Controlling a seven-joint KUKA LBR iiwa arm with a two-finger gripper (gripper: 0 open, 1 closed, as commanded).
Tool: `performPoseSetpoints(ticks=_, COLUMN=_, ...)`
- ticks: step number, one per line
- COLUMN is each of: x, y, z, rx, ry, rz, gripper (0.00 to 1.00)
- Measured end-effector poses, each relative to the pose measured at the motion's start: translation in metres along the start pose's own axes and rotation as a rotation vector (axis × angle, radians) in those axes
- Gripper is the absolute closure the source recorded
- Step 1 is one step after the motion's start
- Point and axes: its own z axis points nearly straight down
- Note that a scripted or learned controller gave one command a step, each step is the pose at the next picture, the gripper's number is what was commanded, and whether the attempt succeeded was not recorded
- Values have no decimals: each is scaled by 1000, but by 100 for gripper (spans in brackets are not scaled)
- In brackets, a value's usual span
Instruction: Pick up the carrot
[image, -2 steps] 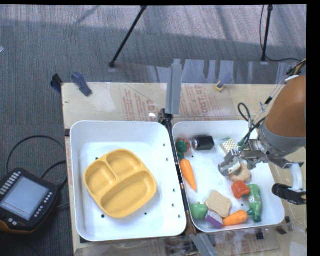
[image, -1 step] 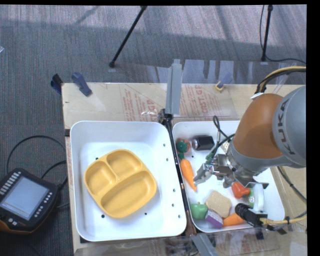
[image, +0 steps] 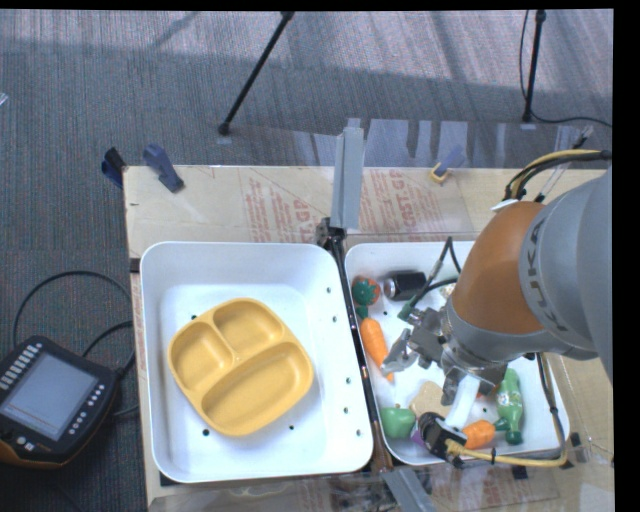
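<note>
Carrot (image: 374, 341): orange, tapered, lying against right bin's (image: 556, 415) left wall.

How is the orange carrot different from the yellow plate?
The slim orange carrot is a narrow stick shape; the yellow plastic divided plate is wide, flat and split into three sections. The carrot lies in the right white bin among other toys; the plate sits alone in the left white bin. Both lie flat.

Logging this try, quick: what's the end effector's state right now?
End effector: over the right bin, beside the carrot; open or closed cannot be told.
</note>
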Motion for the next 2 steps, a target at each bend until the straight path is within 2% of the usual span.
performPoseSetpoints(ticks=1, x=-75, y=50, z=31, rx=-1, ry=1, rz=-322, gripper=0)
performPoseSetpoints(ticks=2, x=-77, y=49, z=24, rx=7, ry=1, rz=-317, gripper=100)
